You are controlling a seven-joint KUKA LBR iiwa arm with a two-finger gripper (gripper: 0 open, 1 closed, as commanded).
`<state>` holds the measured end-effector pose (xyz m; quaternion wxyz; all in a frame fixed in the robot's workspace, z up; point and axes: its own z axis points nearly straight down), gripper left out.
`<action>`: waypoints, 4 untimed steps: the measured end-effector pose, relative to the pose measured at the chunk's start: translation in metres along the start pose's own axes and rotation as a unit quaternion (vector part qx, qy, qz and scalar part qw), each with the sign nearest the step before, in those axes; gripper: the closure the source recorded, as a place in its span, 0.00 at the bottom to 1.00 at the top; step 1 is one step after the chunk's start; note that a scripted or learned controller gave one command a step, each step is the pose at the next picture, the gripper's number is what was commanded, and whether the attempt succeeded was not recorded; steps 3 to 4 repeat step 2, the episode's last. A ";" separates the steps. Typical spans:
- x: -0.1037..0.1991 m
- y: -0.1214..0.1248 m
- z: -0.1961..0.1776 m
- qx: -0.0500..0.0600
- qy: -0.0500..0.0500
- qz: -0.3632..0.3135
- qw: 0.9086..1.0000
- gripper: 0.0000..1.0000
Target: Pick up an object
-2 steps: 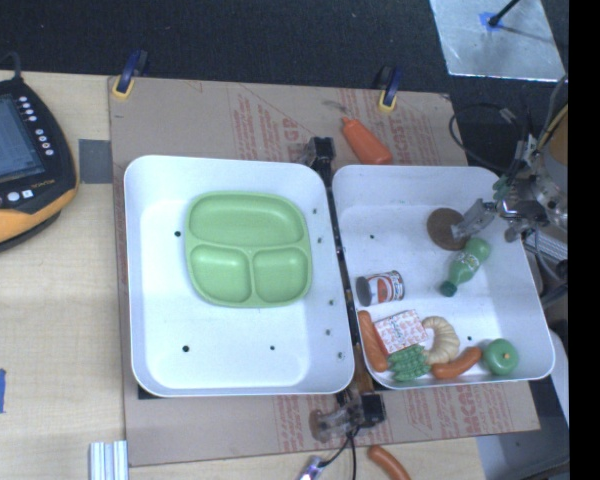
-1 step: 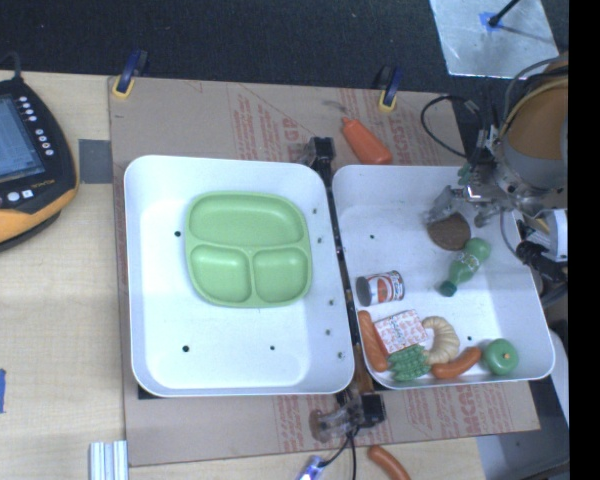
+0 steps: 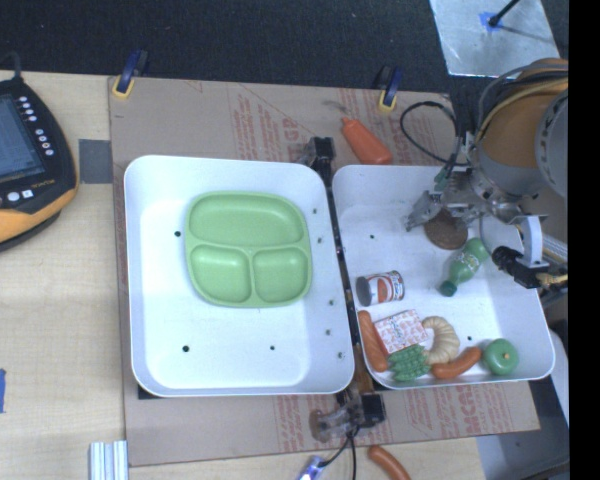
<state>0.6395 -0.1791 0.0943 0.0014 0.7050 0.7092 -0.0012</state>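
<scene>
The arm [image 3: 525, 118] reaches in from the right over the right bin [image 3: 380, 193], and its gripper [image 3: 448, 206] hangs low at that bin's upper part, just above a brown disc [image 3: 444, 234]; whether the gripper is wide, narrow or holding anything cannot be told from this angle. Just beside the disc, lower right, lies a green bottle [image 3: 464, 266], tilted. A small can [image 3: 381, 288] lies on its side near the bin's left wall. Along the bin's lower edge sit a red sausage [image 3: 372, 340], a printed packet [image 3: 398, 330], a green leafy piece [image 3: 410, 364], a pale bagel [image 3: 442, 336], an orange carrot [image 3: 456, 364] and a green apple [image 3: 500, 356], packed close together. The left bin [image 3: 150, 268] holds a green divided plate [image 3: 248, 248]. On the tabletop [image 3: 50, 318], an orange carrot-like piece [image 3: 365, 142] lies above the right bin, and a tablet pendant [image 3: 15, 158] rests at far left.
</scene>
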 end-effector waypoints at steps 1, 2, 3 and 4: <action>-0.027 0.017 -0.137 0.000 0.001 0.001 1.000 0.00; 0.049 -0.074 -0.077 0.003 0.002 0.000 1.000 0.00; 0.049 -0.074 -0.077 0.003 0.002 0.000 1.000 0.00; 0.049 -0.074 -0.077 0.003 0.002 0.000 1.000 0.00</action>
